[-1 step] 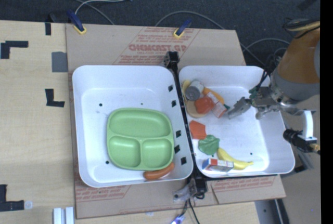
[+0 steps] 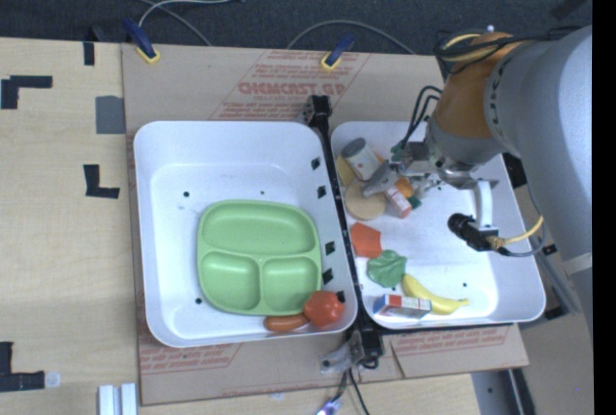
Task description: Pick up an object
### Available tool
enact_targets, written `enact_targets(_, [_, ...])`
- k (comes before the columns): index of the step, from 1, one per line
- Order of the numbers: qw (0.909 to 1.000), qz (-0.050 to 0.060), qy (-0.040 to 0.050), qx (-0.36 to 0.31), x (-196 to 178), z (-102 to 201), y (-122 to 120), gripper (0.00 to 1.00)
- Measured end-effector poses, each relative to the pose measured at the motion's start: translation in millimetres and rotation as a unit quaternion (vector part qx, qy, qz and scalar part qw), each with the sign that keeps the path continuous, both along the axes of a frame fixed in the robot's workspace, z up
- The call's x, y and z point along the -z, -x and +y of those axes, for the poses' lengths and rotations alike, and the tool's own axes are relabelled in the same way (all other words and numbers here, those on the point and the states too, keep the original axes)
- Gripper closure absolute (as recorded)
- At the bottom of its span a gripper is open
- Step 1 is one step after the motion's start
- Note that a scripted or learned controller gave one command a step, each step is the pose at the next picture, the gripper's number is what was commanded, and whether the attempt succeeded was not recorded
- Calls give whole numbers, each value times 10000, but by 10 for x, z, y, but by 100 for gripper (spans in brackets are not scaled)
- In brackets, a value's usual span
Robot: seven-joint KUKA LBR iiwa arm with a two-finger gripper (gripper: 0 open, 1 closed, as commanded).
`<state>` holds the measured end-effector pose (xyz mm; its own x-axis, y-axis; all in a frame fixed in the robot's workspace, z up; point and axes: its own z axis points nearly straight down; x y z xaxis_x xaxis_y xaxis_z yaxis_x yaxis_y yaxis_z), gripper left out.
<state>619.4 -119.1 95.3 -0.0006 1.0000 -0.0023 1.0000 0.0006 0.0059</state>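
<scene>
My gripper (image 2: 397, 170) is low in the back left part of the right bin (image 2: 515, 293), among a cluster of small items. A grey cup (image 2: 357, 155) lies just to its left. A tan round disc (image 2: 363, 204) sits in front of it, and a small orange-and-white can (image 2: 399, 200) lies right below it. The arm's wrist and cables hide how the gripper meets these items. I cannot see anything lifted off the bin floor.
Further forward in the right bin lie an orange wedge (image 2: 365, 240), a green leafy toy (image 2: 387, 267), a banana (image 2: 433, 296) and a small flat box (image 2: 401, 305). The left bin (image 2: 159, 163) holds a green divided plate (image 2: 260, 256), a red tomato (image 2: 325, 308) and a sausage (image 2: 285, 324).
</scene>
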Motion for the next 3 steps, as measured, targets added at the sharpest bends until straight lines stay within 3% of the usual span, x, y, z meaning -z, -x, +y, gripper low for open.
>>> enact_targets(1, [10000,-2,-23,-12,56,-152,-289,0])
enact_targets(2, [10000,10,0,-22,-50,-169,-286,100])
enact_targets(3, [10000,32,-14,-9,-891,441,242,100])
